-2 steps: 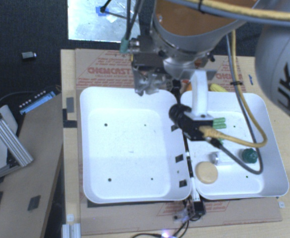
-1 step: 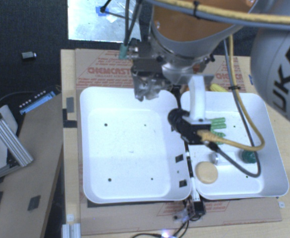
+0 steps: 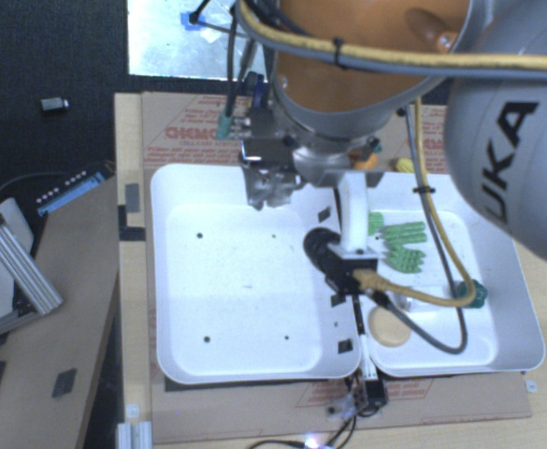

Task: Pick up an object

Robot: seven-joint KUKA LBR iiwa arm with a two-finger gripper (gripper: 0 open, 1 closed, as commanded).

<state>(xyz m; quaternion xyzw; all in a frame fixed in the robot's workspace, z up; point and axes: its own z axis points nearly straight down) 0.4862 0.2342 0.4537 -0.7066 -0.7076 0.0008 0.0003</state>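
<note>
My gripper (image 3: 271,193) hangs over the far part of the left bin (image 3: 236,288), close to the back wall and a little left of the divider between the bins. I see nothing held under it. In the right bin (image 3: 502,340) lie two green toothed pieces (image 3: 402,246), one behind the other, and a tan round object (image 3: 390,329) sits near the front wall. A small yellow object (image 3: 403,166) shows at the right bin's back edge, partly hidden by the arm.
The arm's orange band and grey body cover the top right of the view and the far side of the right bin. A yellow cable loops over the right bin to a teal fitting (image 3: 477,294). Cardboard (image 3: 184,129) lies under both bins.
</note>
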